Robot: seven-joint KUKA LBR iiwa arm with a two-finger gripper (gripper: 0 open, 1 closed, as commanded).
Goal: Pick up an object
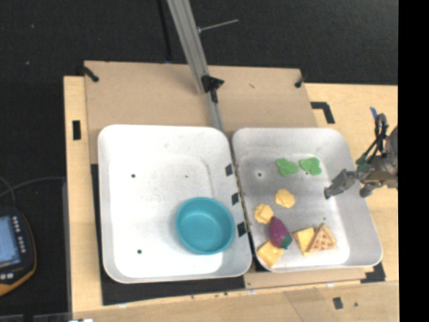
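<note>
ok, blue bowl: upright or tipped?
Upright. The blue bowl sits in the left bin with its open mouth facing up, the inside visible.

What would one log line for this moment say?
gripper: over right bin's right edge, holding nothing | toy food: in right bin | blue bowl: left bin

Bench (167, 92): tan board on black floor, bearing both bins.
Left bin (134, 153): white, shallow.
Right bin (268, 149): white, touching the left bin.
Pole (188, 35): grey, slanting from the top to the bins' joint.
Pendant (12, 243): far left, orange-edged, screen lit.
</note>
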